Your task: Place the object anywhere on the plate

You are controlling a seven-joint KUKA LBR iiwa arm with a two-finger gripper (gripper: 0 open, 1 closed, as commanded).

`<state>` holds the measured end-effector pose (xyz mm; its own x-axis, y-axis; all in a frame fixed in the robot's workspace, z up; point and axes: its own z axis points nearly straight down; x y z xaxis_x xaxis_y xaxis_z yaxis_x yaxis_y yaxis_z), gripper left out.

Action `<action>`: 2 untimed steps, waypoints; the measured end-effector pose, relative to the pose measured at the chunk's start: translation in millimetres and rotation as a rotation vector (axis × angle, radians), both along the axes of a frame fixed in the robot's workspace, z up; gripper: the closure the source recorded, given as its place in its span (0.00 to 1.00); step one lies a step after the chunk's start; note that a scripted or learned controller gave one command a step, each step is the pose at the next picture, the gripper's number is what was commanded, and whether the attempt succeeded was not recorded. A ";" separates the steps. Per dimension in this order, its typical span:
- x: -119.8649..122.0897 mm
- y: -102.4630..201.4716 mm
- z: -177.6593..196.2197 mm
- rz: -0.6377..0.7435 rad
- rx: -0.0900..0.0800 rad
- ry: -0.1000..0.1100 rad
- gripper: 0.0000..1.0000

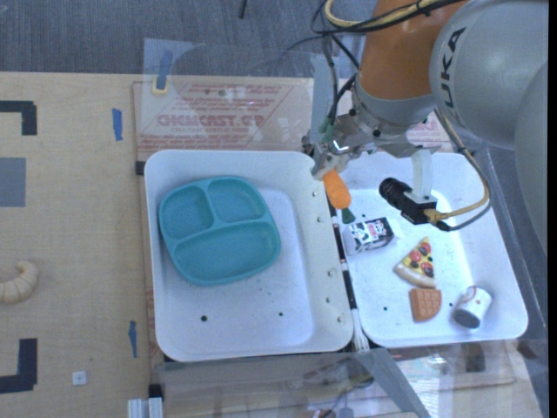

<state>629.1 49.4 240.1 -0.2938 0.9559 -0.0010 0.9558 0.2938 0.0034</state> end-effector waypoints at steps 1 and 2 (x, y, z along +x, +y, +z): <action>3.7 55.5 -109.1 0.057 0.000 0.002 1.00; 3.8 54.9 -109.2 0.056 0.000 0.002 0.00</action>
